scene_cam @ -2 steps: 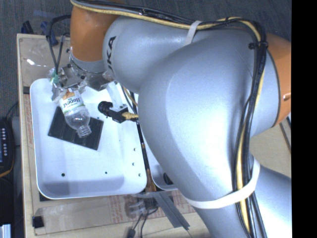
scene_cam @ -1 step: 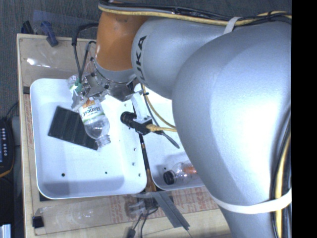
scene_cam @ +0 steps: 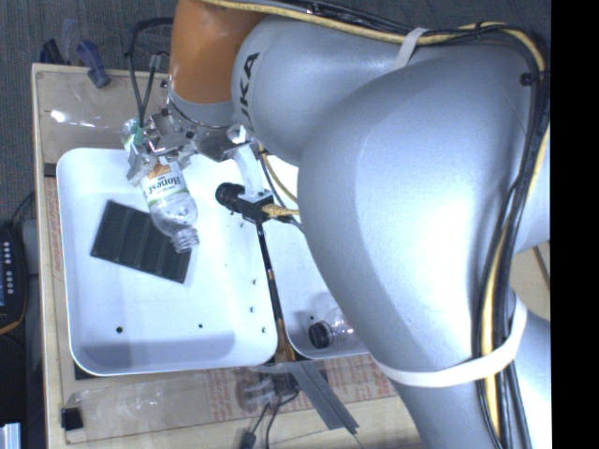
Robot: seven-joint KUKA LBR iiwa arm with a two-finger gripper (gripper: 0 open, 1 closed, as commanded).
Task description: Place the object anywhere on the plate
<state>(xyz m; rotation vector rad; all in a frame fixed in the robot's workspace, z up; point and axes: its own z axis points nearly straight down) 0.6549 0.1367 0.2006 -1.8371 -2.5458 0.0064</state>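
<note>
A clear plastic bottle [scene_cam: 170,204] with a white and orange label hangs tilted in the left bin [scene_cam: 94,344], its capped end pointing down and to the right. My gripper [scene_cam: 153,153] is shut on the bottle's upper end, near the bin's back edge. The plate [scene_cam: 140,241] is a dark, flat square lying in the left bin, just left of and below the bottle. The bottle's lower end hovers over the plate's right corner. The wrist and orange band hide the upper part of the gripper.
The grey arm covers most of the right bin [scene_cam: 309,352], where a small clear object with a black cap [scene_cam: 323,333] lies near the front. A black cable and bracket [scene_cam: 245,200] hang over the divide between the bins. The left bin's floor in front of the plate is bare white.
</note>
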